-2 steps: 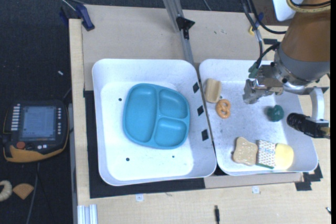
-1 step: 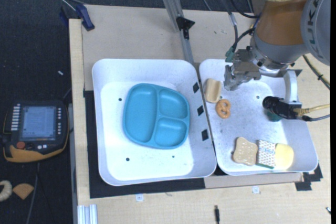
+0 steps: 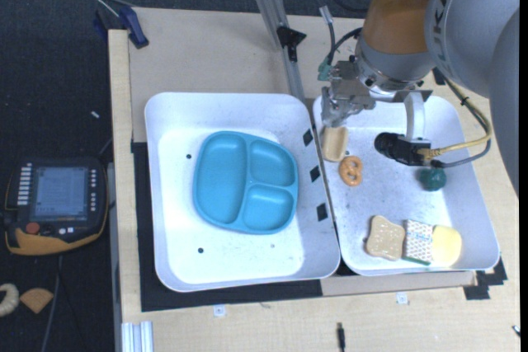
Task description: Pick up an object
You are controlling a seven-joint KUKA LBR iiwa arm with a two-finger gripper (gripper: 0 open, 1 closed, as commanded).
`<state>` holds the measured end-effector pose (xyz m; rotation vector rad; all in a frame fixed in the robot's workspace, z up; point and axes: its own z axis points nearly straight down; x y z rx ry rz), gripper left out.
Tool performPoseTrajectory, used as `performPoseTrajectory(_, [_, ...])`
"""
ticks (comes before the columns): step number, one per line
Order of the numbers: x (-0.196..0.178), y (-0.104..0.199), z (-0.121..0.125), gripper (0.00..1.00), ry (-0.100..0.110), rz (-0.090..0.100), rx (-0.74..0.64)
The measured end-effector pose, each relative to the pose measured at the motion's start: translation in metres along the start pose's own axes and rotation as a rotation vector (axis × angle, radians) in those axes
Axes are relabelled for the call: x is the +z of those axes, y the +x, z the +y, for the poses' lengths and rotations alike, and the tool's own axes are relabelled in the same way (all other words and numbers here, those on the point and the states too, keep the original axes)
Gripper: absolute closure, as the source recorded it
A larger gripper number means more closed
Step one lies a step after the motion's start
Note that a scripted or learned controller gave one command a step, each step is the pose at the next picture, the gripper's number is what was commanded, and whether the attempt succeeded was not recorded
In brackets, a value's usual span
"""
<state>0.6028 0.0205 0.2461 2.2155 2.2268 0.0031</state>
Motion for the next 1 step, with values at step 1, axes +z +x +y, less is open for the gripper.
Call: performPoseTrajectory(1, [0.0187,0.0414,0.0309,1.00,0.000,0.000,0.000])
